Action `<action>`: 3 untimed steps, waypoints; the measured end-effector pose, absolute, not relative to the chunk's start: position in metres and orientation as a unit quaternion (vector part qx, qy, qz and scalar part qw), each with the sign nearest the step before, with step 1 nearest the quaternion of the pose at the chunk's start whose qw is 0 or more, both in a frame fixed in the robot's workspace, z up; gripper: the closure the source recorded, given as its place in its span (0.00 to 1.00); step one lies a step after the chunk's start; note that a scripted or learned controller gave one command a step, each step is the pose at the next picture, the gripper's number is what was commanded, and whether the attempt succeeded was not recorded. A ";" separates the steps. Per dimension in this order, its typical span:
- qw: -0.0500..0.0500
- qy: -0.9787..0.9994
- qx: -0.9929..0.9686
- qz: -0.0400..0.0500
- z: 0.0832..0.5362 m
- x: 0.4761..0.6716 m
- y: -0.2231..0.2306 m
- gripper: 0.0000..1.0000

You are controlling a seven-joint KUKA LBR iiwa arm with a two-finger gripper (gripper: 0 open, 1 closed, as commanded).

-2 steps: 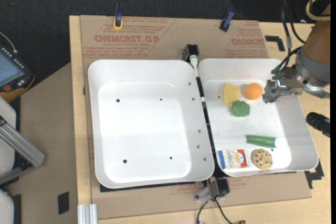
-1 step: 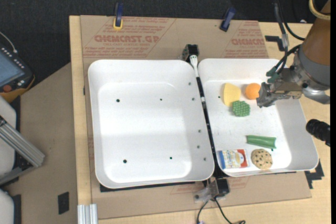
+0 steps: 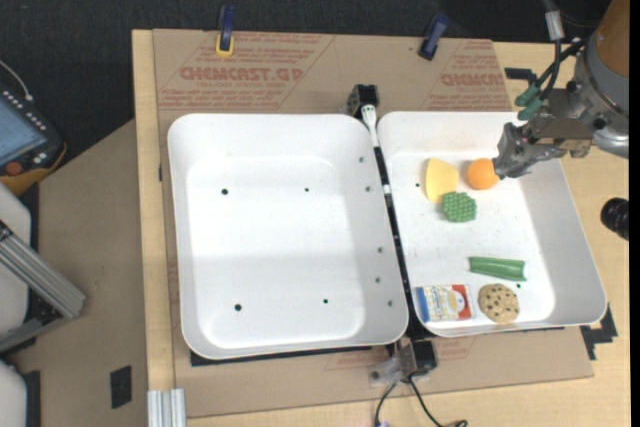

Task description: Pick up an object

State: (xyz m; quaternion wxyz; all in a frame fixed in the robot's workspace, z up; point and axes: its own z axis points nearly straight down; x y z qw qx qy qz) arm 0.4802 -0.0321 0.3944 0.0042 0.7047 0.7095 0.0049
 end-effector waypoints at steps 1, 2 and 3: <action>0.003 0.709 0.705 0.004 0.454 0.480 0.004 1.00; -0.003 0.707 0.707 -0.003 0.375 0.505 0.008 1.00; 0.002 0.709 0.706 0.003 0.432 0.502 0.043 1.00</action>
